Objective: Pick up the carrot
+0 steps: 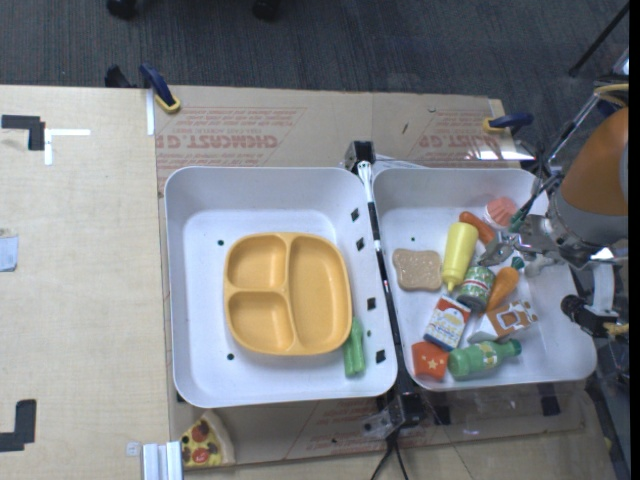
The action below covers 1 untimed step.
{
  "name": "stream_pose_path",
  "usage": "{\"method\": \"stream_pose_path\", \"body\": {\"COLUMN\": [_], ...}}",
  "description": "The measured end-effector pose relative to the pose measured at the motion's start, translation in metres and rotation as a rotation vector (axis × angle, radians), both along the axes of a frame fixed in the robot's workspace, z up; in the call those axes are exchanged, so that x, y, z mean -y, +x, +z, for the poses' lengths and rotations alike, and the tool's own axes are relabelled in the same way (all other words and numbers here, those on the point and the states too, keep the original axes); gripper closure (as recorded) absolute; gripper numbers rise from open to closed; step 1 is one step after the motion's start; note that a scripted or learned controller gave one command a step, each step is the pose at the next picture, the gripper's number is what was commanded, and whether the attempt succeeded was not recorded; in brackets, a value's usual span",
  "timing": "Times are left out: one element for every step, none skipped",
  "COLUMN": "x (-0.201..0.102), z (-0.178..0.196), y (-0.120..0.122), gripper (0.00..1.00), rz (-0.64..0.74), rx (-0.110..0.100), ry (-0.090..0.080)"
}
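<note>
Metal gripper (pixel 512 246) of the grey arm (pixel 585 218) hangs low over the right bin (pixel 400 200), close to its right wall, reaching in from the right with the orange band (pixel 612 163) above the wrist. Whether its fingers are apart or together cannot be told at this size, and nothing can be made out between them.

The carrot (pixel 504 285) lies in the right bin just below the gripper, a short orange piece tilted on the bin floor, with its upper end next to the fingertips. Touching the carrot on its left is a small green and red can (pixel 477 287). Left of the carrot and a little higher stands out a yellow bottle (pixel 459 251), lying at a slant, with a slice of bread (pixel 417 269) further left. Above the carrot, beside the gripper, sits a pink round piece (pixel 502 211). Just below the carrot is an orange and white carton (pixel 513 319), and below that a green bottle (pixel 482 359) lies on its side. Lower left of the carrot are a white and blue box (pixel 447 321) and a red piece with a star (pixel 430 361).

Well to the left of the carrot, in the left bin (pixel 190 298), rests a yellow divided plate (pixel 288 293), with a green vegetable (pixel 354 348) beside its lower right corner.
</note>
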State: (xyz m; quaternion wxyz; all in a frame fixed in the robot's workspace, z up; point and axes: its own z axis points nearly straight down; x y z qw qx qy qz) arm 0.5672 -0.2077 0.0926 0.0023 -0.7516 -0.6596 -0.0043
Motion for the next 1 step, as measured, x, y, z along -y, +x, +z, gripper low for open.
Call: {"method": "stream_pose_path", "body": {"x": [0.0027], "z": [0.0088], "y": [-0.0001], "gripper": [1.0], "rz": [0.0], "rx": [-0.001], "ry": [-0.006]}}
